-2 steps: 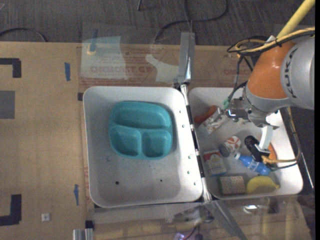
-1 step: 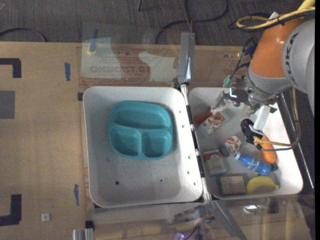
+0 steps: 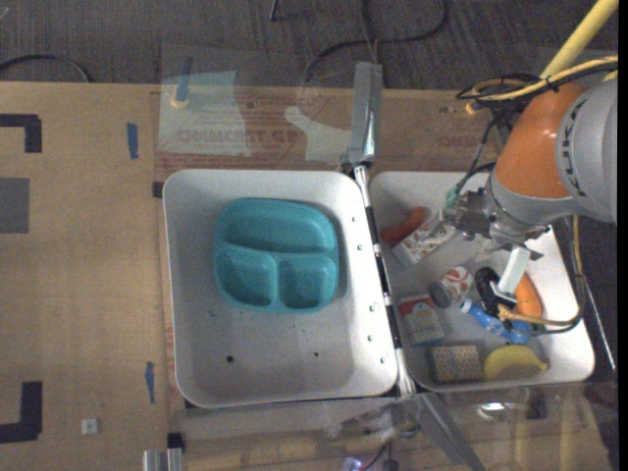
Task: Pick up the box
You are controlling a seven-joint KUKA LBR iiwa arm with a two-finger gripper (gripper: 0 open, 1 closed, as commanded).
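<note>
Overhead, gripper (image 3: 469,226), grip state unclear, just beside box (image 3: 424,241) in right bin (image 3: 579,361).

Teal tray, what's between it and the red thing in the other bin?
In the camera view, only bare white floor of the left bin and the two bins' adjoining rims.

Glossy plastic tray (image 3: 278,253) (teal)
</note>
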